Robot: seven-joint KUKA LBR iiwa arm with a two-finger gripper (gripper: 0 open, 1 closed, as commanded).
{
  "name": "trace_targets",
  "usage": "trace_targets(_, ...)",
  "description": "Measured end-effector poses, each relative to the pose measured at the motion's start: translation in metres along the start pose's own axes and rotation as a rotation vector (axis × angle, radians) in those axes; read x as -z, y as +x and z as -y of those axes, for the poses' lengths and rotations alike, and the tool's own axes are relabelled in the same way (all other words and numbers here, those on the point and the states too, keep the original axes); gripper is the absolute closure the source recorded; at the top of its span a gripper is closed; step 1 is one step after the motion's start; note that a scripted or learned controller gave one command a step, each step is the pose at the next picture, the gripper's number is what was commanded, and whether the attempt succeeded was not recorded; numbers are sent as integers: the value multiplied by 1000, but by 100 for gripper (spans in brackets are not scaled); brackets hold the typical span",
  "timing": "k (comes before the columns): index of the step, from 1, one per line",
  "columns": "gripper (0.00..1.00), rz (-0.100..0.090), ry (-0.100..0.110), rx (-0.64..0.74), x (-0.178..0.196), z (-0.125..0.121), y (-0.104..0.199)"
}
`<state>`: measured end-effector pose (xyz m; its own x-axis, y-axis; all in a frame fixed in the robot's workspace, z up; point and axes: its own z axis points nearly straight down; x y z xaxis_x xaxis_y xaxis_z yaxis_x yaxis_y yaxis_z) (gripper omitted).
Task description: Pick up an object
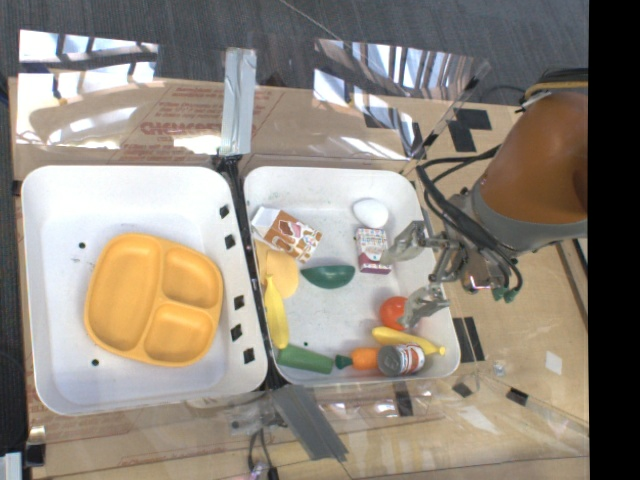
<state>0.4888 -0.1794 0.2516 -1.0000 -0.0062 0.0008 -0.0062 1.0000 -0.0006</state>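
Hanging over the 3 o'clock side of the right bin, the tool has its two metal fingers spread wide apart with nothing between them. One finger points toward the small pink-and-white carton and stands just beside it; whether they touch cannot be told. The other finger reaches toward the red tomato at the bin's 4 o'clock and seems to lie against or just over its edge. Behind the tool, toward 3 o'clock, the grey arm with its orange band enters across the bench, with dark cables looping near the wrist.

Inside the right bin, a white egg-shaped piece sits at 1 o'clock, a printed snack packet at 10 o'clock, and a dark green leaf-shaped piece near the middle. A yellow banana runs along the 8 o'clock wall, beside a pale yellow flat piece. Along the 6 o'clock wall lie a green cucumber, an orange piece and a small bottle, with a yellow-and-orange piece just above the bottle.

The left bin holds a yellow divided tray near its centre.
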Motion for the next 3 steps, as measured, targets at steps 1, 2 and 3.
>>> trace_targets(1, 0, -7, -3, -134, -136, 28, -60)
trace_targets(2, 0, 8, 2, -212, -157, 21, -83)
trace_targets(3, 0, -3, -2, -310, -160, -25, -88)
